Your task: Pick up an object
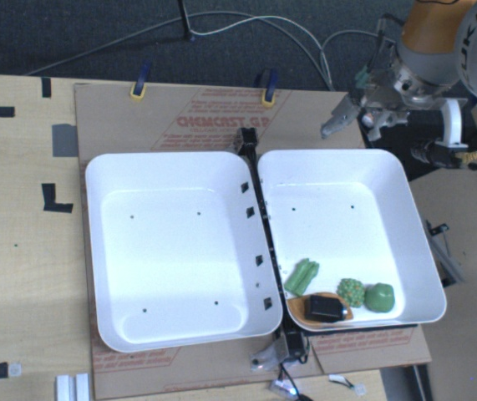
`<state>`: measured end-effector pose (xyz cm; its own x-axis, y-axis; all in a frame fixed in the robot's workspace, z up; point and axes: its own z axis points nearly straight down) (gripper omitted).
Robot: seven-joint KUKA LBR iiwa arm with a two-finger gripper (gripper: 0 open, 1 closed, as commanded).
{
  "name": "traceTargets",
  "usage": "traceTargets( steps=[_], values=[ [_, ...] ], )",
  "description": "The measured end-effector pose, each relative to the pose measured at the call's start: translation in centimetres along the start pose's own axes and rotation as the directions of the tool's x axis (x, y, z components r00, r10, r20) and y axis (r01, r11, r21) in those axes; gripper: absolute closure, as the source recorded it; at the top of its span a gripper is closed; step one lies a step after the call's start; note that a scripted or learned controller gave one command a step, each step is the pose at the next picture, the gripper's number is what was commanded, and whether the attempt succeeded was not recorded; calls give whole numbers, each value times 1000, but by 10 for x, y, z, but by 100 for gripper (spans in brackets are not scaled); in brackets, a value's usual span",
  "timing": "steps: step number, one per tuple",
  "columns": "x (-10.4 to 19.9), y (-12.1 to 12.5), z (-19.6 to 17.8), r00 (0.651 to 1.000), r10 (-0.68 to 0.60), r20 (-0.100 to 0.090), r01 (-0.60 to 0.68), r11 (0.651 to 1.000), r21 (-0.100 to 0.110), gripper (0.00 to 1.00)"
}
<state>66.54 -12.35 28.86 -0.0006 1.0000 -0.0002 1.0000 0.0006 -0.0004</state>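
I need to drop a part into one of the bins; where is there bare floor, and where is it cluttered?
The left white bin has bare floor throughout. The right white bin is bare across its far and middle floor. Its near edge is crowded: green ridged vegetable toy, black block on a wooden spoon-like piece, bumpy green ball, smooth green lump.

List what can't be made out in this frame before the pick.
- Arm: cut off by the top and right edges of the camera view.
- Wooden piece: largely covered by the black object lying on it; shape unclear.
- Bumpy green item and smooth green item: too small to identify; touching or apart, cannot tell.
- Long green item: too small to name.
- Gripper: finger state blurred.
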Motion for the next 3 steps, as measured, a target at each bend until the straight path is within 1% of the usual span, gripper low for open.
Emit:
traceTargets(
  steps=[1,2,3],
  values=[
    [-13,6,66,1000,1,0,-1,1000,5,0],
    [12,-83,78,1000,1,-1,-1,1000,4,0],
    [-22,-11,200,1000,1,-1,-1,1000,8,0]
  ],
)
